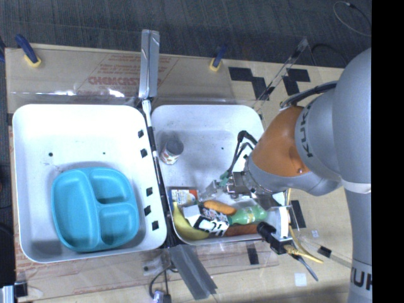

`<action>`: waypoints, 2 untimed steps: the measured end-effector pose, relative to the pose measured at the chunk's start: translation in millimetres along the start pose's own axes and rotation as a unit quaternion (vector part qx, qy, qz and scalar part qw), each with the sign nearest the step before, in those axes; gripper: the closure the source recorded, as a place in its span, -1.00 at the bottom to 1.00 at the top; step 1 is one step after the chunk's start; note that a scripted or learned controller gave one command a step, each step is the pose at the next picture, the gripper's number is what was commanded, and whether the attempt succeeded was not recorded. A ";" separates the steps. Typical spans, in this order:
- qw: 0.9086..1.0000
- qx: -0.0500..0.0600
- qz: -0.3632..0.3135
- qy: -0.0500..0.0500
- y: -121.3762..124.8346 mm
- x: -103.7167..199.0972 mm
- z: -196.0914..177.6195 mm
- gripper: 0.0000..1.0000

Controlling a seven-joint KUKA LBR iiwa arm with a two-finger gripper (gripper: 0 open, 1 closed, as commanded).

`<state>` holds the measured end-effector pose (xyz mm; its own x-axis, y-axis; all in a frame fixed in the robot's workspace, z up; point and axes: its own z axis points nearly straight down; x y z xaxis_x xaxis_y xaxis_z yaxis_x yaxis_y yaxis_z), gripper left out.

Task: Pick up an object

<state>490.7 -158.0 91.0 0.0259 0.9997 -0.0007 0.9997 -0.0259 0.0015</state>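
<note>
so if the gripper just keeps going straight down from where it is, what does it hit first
Probably the orange item on top of the pile, beside the green bottle and banana. The gripper hangs just above them, though depth is hard to judge from this slanted view.

The grey arm (353, 137) is seen entering from the right, bent downward at the orange-banded wrist (284, 147). The gripper (228, 185) is lowered at the wrist's lower left end; its finger state is obscured by the wrist housing.
</note>
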 end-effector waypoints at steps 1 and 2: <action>1.000 0.005 -0.004 0.001 -0.8 1.8 -4.0 1.00; 1.000 0.005 -0.004 0.001 -1.0 1.9 -3.9 -1.00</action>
<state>489.8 -156.1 94.9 0.0180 0.9998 0.0023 0.9998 -0.0180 -0.0085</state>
